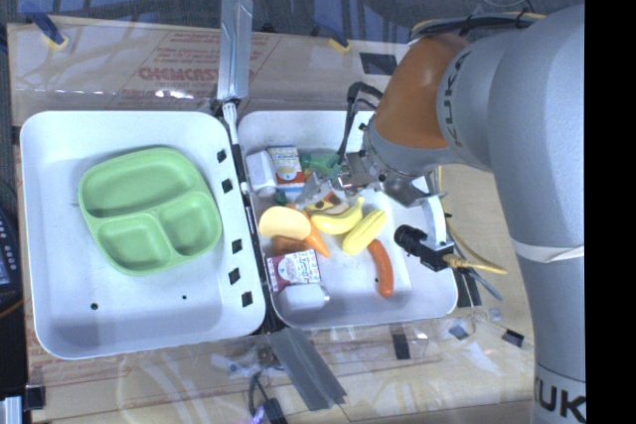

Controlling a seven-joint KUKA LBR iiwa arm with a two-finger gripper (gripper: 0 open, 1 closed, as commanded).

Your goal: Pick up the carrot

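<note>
Hand is hovering over the bananas; grip state unclear. Carrot is lying just right of the bananas.

Gripper low over bananas; carrot lies apart.

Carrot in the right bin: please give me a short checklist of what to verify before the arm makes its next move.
1. Carrot lies inside the right bin: ok.
2. Carrot free of neighbours: not ok; it touches the yellow toy and lies close to the banana.
3. Gripper above the carrot: not ok; it hangs toward the bin's far side.
4. Similar orange-red sausage apart from the carrot: ok.
5. Gripper free of any object: cannot tell.
</note>
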